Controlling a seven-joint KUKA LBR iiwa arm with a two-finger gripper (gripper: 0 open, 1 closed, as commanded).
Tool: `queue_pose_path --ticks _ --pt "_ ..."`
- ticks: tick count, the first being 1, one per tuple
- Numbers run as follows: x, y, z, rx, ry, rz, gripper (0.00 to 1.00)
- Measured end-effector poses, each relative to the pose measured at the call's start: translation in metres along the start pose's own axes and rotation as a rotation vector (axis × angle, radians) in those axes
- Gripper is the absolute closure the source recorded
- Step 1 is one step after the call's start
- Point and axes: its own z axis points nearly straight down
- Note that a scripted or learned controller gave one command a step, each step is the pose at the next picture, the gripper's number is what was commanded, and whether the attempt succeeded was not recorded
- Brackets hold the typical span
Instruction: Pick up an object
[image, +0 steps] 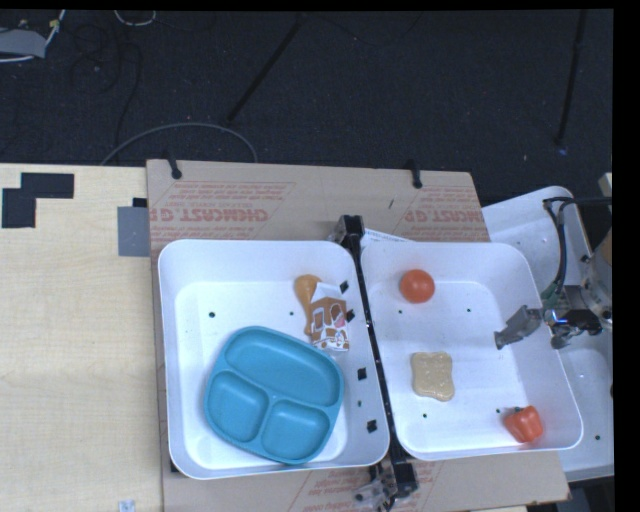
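The right bin (470, 445) holds a red tomato-like ball (417, 286) at its back, a tan toast slice (433, 376) in the middle and a red-orange pepper (523, 423) in the front right corner. My gripper (528, 328) hangs over the right bin's right wall, above and behind the pepper and right of the toast, with nothing seen in it. In the left bin (185, 300) lie a blue divided plate (272, 393), a brown and white patterned toy (328, 325) and an orange-brown piece (306, 290) next to the toy.
A black divider (366, 350) runs between the two bins. Both bins rest on a cardboard sheet (300, 205) on the bench. White equipment and cables (560, 230) stand at the right, by the arm.
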Motion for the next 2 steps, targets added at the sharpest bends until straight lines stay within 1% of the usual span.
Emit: queue_pose_path --ticks 1,2 --pt "0.000 0.002 -0.006 -0.011 -0.003 -0.003 0.00" --pt "-0.004 0.004 0.038 -0.007 0.000 -0.002 0.00"
